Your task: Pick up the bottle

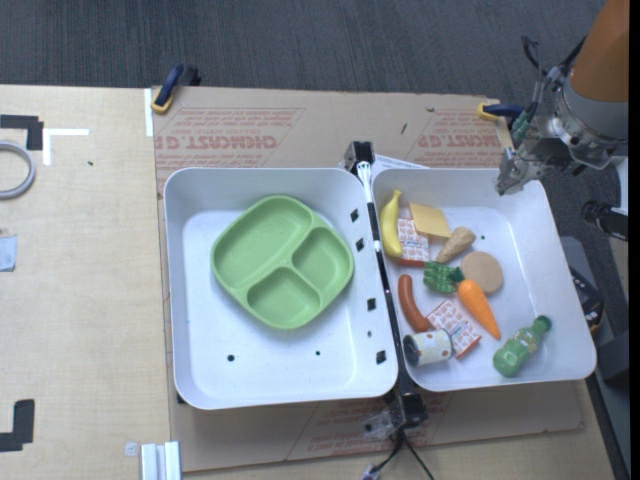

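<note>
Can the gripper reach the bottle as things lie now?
Probably yes. The bottle lies on its side at the near right corner of the right bin, with nothing on top of it. The carrot lies apart from it. The gripper hangs over the far rim of that bin.

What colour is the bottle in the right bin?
Green, body and cap alike. The bottle lies near the front right corner of its bin, seen clearly in the camera view.

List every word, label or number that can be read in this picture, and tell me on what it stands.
"CHICKOSZT GP": my best guess at red print on the cardboard sheet, upside down and blurred.
The same red print, top right of the cardboard, too blurred to read.
Red-and-white packets in the right bin: print too small to read.
</note>
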Robot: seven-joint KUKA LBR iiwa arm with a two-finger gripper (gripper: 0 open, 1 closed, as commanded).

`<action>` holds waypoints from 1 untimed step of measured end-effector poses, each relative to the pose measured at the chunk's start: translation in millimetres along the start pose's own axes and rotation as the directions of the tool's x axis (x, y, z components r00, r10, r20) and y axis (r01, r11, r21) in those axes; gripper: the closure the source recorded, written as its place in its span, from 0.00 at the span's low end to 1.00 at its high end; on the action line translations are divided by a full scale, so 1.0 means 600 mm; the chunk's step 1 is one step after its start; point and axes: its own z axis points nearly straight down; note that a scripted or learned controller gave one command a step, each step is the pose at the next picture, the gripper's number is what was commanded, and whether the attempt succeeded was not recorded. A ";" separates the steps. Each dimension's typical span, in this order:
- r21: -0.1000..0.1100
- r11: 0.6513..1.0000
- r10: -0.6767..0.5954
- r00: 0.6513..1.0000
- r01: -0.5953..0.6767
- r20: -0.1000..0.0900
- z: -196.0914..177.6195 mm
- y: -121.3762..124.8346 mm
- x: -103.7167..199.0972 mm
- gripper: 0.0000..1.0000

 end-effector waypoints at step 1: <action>0.003 0.983 0.181 0.983 -0.181 -0.001 0.069 -0.076 0.168 1.00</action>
